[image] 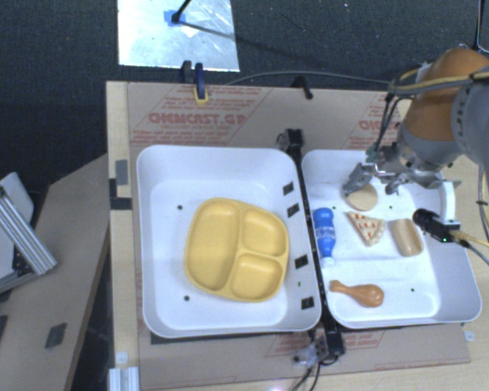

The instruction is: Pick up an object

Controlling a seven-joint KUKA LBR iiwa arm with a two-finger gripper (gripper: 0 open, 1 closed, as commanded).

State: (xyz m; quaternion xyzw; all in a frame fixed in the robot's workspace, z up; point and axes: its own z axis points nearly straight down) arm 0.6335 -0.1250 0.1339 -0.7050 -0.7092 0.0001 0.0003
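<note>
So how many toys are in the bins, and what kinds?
Yellow divided plate: 1
Blue bottle: 1
Pizza slice: 1
Bread roll: 1
Chicken drumstick: 1
Round tan piece under the gripper: 1
Total: 6

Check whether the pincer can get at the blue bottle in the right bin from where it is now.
Probably yes. The blue bottle lies flat along the right bin's left wall, nothing on top; that close wall may crowd one side. The pincer hovers near the tan round piece.

We see the arm (464, 104) cut off at the right edge, a round tan item (362, 197) partly hidden under the gripper (377, 179), its kind unclear to us
</note>
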